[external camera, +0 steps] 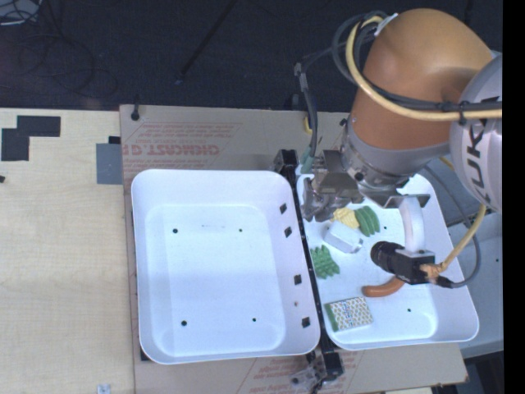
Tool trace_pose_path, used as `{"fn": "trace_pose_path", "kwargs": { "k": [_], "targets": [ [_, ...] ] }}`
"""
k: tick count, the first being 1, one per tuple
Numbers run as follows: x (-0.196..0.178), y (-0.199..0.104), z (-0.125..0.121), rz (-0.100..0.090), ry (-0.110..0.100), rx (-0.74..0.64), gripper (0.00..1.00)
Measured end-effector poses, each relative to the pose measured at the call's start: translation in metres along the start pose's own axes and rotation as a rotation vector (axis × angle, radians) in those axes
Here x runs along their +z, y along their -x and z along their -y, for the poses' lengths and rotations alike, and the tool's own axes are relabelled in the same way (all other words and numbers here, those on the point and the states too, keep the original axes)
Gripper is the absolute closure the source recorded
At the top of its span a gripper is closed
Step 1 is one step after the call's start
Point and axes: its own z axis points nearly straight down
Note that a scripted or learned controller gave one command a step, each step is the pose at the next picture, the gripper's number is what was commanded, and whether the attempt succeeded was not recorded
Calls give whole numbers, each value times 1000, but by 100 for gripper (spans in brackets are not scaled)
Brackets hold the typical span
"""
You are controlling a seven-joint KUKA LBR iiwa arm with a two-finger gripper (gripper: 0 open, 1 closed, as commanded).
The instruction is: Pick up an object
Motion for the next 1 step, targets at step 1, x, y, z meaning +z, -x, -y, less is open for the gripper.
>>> {"fn": "trace_pose_path", "kwargs": {
  "k": [1],
  "targets": [
    [-40, -60, -5, 0, 3, -2, 100]
  ]
}}
